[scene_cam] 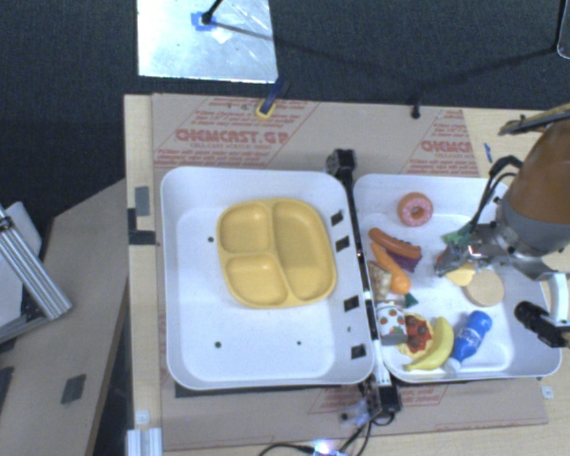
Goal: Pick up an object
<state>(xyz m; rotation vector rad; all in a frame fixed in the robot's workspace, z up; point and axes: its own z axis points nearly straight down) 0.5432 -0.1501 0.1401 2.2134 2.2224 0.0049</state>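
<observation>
The right bin (522,354) holds several toy foods: a pink donut (415,209), a hot dog (395,245), a carrot (396,277), a pizza slice (406,328), a banana (436,345), a blue bottle (468,336) and a tan round cookie (484,290). My gripper (459,258) hangs low over the right bin's middle, just left of the cookie, above a small yellow piece (462,276). The arm's grey and orange wrist (546,193) reaches in from the right.
The left bin (185,255) holds a yellow divided plate (274,252). A black clip rail (353,255) runs between the bins. A metal sheet (206,27) lies on the dark floor behind the bench.
</observation>
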